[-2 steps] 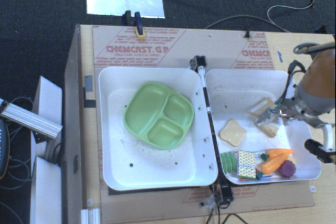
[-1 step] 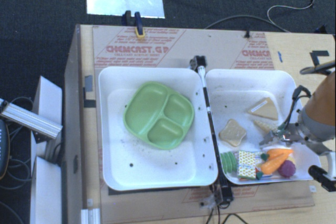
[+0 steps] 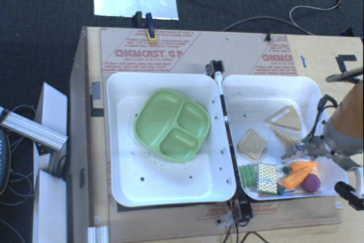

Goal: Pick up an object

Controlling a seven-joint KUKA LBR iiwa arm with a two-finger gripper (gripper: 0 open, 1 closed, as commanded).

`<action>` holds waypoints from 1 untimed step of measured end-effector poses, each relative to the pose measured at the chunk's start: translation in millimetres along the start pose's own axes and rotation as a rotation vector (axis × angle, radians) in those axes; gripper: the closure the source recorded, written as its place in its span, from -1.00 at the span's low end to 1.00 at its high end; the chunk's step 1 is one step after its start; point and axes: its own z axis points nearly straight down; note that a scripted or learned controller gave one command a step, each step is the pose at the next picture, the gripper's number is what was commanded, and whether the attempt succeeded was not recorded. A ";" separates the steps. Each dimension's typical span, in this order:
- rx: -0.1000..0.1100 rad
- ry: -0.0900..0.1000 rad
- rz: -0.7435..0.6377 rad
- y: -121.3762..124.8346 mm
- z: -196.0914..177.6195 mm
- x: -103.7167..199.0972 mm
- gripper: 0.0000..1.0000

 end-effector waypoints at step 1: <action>-0.004 -0.001 0.000 1.2 -10.8 -0.4 1.00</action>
